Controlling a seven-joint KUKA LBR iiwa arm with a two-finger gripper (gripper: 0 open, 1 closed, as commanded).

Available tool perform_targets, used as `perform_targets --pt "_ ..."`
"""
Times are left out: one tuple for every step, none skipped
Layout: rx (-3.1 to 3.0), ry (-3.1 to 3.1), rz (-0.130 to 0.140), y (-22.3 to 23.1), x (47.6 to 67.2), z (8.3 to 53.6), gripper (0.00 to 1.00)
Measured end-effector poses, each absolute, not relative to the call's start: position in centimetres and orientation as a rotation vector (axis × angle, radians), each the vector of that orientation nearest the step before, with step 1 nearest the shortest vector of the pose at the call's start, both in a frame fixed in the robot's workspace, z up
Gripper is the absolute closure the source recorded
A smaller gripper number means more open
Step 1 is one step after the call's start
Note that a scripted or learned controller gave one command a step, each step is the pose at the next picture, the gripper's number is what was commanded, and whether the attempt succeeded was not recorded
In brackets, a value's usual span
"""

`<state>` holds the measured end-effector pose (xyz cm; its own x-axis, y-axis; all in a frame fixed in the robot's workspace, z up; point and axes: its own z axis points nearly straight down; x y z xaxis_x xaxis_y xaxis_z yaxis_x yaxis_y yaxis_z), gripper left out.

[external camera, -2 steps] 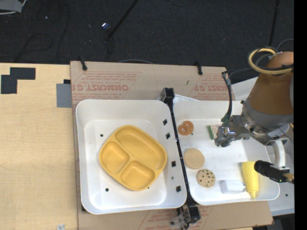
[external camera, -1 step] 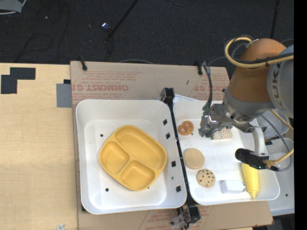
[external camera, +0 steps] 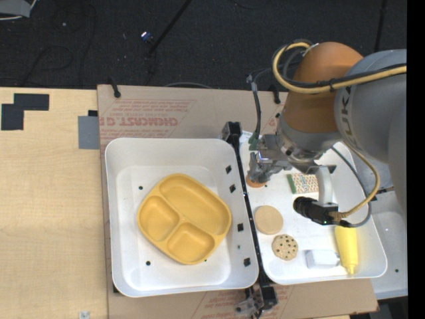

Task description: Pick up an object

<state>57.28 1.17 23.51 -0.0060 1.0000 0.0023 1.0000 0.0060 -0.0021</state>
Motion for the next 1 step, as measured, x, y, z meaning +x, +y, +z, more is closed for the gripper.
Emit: perform_targets --pt "-2.215 -2.225 0.0 5.36 60.27 23.57 1.0"
